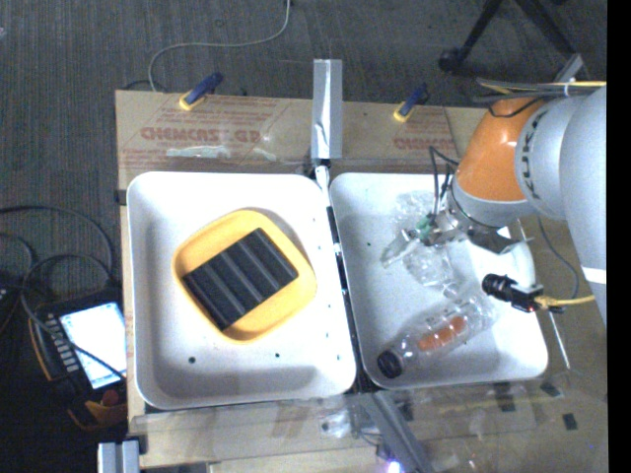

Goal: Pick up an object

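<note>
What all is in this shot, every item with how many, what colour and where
bins: 2, white, side by side on the bench
yellow tray: 1, yellow rim with a black ribbed centre, in the left bin
clear bottle: 1, see-through with a dark cap and orange inside, lying in the right bin near its front edge
crumpled clear plastic: 1 heap, see-through, in the right bin under the wrist
clamps: 2, blue and yellow, on the cardboard behind the bins
tablet: 1, lit screen, on the floor left of the bench
arm: 1, grey with orange band, reaching in from the right; jaws hidden among the plastic
</note>
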### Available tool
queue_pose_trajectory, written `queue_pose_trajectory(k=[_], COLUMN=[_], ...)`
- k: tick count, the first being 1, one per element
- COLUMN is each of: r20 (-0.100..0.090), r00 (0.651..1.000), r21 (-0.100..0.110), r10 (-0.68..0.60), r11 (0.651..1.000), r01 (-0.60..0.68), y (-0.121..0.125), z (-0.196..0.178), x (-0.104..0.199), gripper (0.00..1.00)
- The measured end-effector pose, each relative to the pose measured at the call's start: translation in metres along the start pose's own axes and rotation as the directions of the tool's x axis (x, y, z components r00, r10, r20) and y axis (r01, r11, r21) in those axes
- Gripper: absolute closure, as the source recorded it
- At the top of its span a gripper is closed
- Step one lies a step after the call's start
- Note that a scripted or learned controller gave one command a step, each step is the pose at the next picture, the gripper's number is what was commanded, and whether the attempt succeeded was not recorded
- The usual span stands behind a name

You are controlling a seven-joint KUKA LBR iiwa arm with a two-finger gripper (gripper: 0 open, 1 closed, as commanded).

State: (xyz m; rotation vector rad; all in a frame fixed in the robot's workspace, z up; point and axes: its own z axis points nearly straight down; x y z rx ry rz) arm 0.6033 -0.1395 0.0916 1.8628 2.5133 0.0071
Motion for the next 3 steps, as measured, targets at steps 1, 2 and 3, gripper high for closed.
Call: queue_pose_trajectory(k=[1,2,3], r20=[0.002,-0.025,-0.022], r00=[0.996,0.964,0.966], r21=[-0.002,0.011,0.003], r10=[-0.089,0.265,0.259], r11=[0.996,0.964,0.966], r01=[0.089,-0.264,-0.259], y=[-0.055,-0.026,-0.023], z=[-0.001,0.002,-0.009], x=[-0.017,-0.059,-0.057], gripper=[0.0,0.0,1.0])
